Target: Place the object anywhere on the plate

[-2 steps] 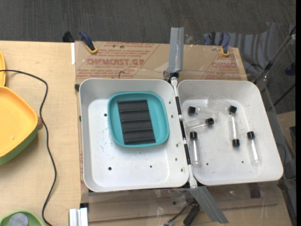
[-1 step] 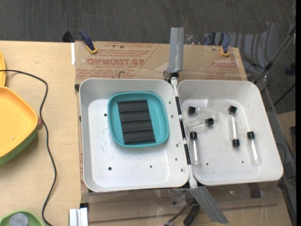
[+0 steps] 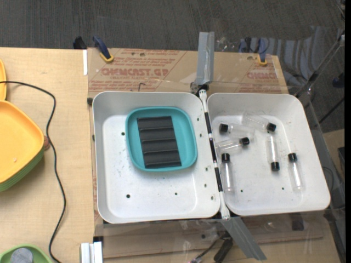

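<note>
Gripper: whether it is wide, narrow or holding anything cannot be told here; nothing is seen carried over either bin.
Objects: small clear tubes with black caps lie scattered on the floor of the right bin (image 3: 312, 163), about six of them, all on their sides.
Nearest tube to the divide: one (image 3: 226, 171) lies just beside the shared edge of the two bins, cap pointing away from the viewer.
Other tubes: two longer ones (image 3: 272, 152) and (image 3: 296, 174) lie near each other toward the right wall; a faint cluster sits near the bin's far side, hard to separate one from another.
Plate: a teal plate (image 3: 188, 141) rests in the left bin (image 3: 109, 190), toward its far half, flat on the floor.
On the plate: a dark ribbed pad (image 3: 158, 141) covers its middle; no tube lies on it.
Step in hand: by my reading, the pick has not yet happened, so the task stands at its start.
Next move: calls for choosing a tube that lies well apart from its neighbours, closing across its narrow body, lifting it over the divide and letting go above the plate.
Risk: the tubes are round and smooth, so they may roll or slip out of a grasp.
Bench: a yellow dish (image 3: 19, 141) and a black cable (image 3: 55, 147) lie to the left, well apart from the bins.
</note>
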